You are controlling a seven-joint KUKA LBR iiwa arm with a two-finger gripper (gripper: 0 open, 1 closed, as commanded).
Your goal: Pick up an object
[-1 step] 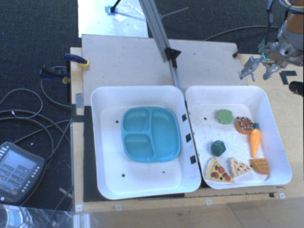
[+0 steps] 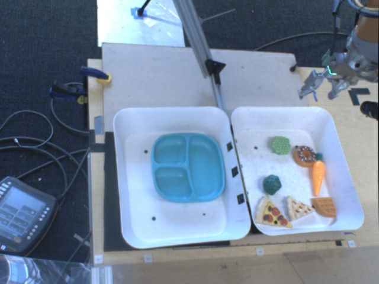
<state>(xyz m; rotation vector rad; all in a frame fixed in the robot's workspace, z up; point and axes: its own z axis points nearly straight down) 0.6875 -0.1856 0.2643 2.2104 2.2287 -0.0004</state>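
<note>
Two shallow white plastic bins sit side by side on the pale wooden bench (image 2: 177, 76); taking the right-hand bin (image 2: 340, 158) as the landmark, the left-hand bin (image 2: 133, 158) adjoins it on the left and holds a turquoise three-compartment plastic plate (image 2: 188, 167). Inside the landmark bin lie the candidates for picking: an orange toy carrot (image 2: 318, 176) near its right wall, a pizza slice (image 2: 272, 212), a sandwich wedge (image 2: 299, 208) and a waffle piece (image 2: 324, 206) along its near edge, a frosted doughnut (image 2: 305, 155), a light green knobbly ball (image 2: 280, 145), and a dark green broccoli-like piece (image 2: 272, 184) near its middle. Beyond the bin's far right corner hangs the grey two-finger gripper (image 2: 324, 88), its fingers apart with nothing between them. Judging by this, the task has barely begun: choosing, descending and closing all remain. Dark carpet with trailing cables and a handheld controller (image 2: 23, 213) lies well left of the bins.
</note>
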